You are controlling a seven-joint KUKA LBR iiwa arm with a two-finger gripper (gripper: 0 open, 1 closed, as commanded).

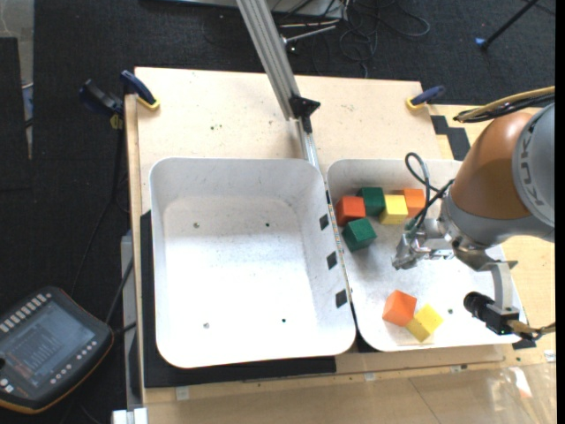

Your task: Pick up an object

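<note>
Two bins side by side on bench [221,104]: left bin [177,263], right bin [371,325]. Cluster of five blocks [375,210] in far part of right bin. Pair of blocks [410,314] touching each other near its near edge. Gripper [408,250] over right bin, between cluster and pair, arm [503,184] reaching in from right.

Tabletop [229,113]: pale wood board, matt, speckled with small dark marks. Left bin [159,237] and right bin [375,170]: white plastic, smooth, faint sheen, dotted with fine specks. Blocks: orange block [399,307], yellow block [425,321], green block [359,233], matt painted look, flat colour. Arm's orange band [494,166]: glossy, smooth, highlight on curve. Tool [413,247]: bare grey metal, dull shine. Slanted rail [265,42]: brushed silver metal. Floor [71,25]: dark, rough carpet-like texture.
</note>
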